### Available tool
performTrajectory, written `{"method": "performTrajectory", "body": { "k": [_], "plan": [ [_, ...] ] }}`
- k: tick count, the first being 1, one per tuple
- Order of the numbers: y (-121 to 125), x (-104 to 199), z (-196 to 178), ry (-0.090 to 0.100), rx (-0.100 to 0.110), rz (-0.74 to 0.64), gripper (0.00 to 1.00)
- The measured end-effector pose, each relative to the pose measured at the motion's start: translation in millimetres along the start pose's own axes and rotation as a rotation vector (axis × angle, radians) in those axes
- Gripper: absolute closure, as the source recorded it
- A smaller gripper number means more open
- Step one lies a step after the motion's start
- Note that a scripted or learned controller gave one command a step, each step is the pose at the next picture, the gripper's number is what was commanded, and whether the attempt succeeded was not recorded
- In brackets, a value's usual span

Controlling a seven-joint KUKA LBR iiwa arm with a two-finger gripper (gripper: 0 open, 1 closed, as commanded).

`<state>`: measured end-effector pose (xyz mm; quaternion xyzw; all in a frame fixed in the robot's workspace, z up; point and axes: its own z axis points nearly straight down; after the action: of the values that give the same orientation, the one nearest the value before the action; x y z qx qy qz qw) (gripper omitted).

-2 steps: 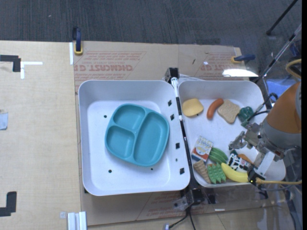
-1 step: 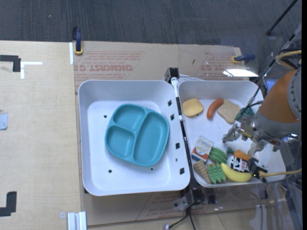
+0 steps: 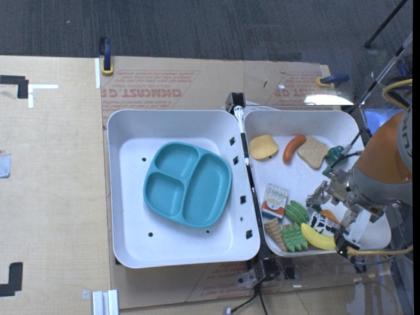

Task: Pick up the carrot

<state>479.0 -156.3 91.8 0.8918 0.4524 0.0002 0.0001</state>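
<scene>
Gripper (image 3: 326, 220): we couldn't tell its state.
Carrot (image 3: 327, 213): touching it, ungrasped.
Left: we still had lifting.

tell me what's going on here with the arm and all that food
A grey and orange robot arm reaches in from the right, its gripper down in the right bin among toy food. Just beneath it lies something orange, probably the carrot, mostly hidden. Nearby are a banana, green vegetables, a sausage, bread and a small carton. The left bin holds a teal divided plate.
</scene>
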Motion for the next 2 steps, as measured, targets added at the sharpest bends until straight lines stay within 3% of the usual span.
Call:
{"method": "performTrajectory", "body": {
  "k": [1, 2],
  "plan": [
    [6, 3, -12, 0.005, -0.018, -0.001, 1.0],
    [-20, 71, -99, -0.002, 0.002, 0.228, 1.0]
  ]
}}
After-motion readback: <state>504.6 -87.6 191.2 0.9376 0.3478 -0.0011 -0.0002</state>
